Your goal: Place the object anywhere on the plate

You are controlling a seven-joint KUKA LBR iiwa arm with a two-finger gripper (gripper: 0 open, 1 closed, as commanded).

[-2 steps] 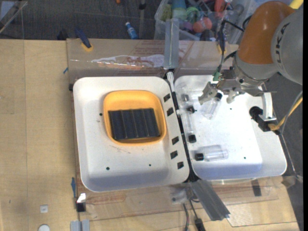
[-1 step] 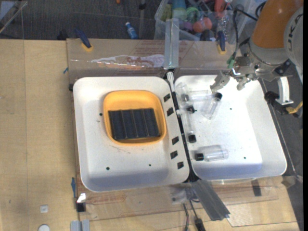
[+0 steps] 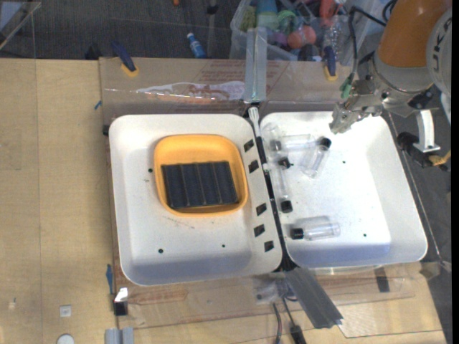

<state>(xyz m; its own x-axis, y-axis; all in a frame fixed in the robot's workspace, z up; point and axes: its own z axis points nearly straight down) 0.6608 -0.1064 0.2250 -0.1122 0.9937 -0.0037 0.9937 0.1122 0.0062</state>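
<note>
An orange plate (image 3: pixel 165 151) lies in the left bin (image 3: pixel 136 242), and a dark ribbed block (image 3: pixel 199 184) rests flat on it. In the right bin (image 3: pixel 376 192) lie several clear vials with black caps: one near the back left (image 3: pixel 290 144), one tilted beside it (image 3: pixel 314 158), one along the divider (image 3: pixel 280 186) and one at the front (image 3: pixel 314 230). My gripper (image 3: pixel 338 122) hangs over the back of the right bin, just right of and above the tilted vial. Nothing shows in its grasp.
A black toothed divider (image 3: pixel 258 192) runs between the two bins. A clear box of colourful toys (image 3: pixel 301 13) stands behind the bench. The arm's grey and orange body (image 3: pixel 412 27) fills the upper right.
</note>
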